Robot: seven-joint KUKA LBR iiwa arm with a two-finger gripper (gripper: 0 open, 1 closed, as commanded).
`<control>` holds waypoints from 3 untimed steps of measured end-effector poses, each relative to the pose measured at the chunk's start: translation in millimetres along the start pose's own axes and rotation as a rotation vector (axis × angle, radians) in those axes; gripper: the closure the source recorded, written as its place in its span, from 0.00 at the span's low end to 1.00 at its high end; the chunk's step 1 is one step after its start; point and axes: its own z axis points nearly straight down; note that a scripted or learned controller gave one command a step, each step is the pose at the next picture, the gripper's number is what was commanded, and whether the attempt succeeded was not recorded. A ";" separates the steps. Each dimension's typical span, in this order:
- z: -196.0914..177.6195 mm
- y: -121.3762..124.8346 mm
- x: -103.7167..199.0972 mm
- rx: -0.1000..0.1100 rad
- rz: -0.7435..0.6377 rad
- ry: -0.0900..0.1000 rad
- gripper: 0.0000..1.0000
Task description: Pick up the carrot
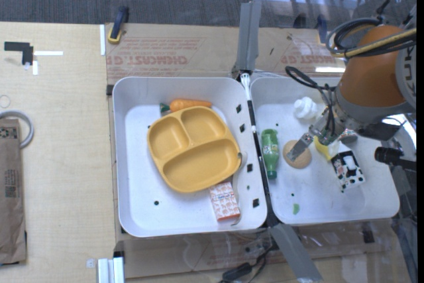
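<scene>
The carrot is orange with a green tip at its left end. It lies in the left bin, against the far edge of a yellow divided plate. My gripper is in the right bin, well to the right of the carrot and across the wall between the bins. It hangs low over a round tan disc. Nothing shows in its grasp.
A pink carton lies at the plate's near edge. The right bin holds a green bottle by the dividing wall, a white lump, a small yellow piece and a black-and-white object.
</scene>
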 end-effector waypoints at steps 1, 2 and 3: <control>-47.3 42.1 -13.7 -0.002 -0.152 -0.003 0.00; -46.9 32.2 14.1 0.000 -0.184 -0.001 0.00; 18.3 8.2 0.4 0.000 -0.276 0.000 0.00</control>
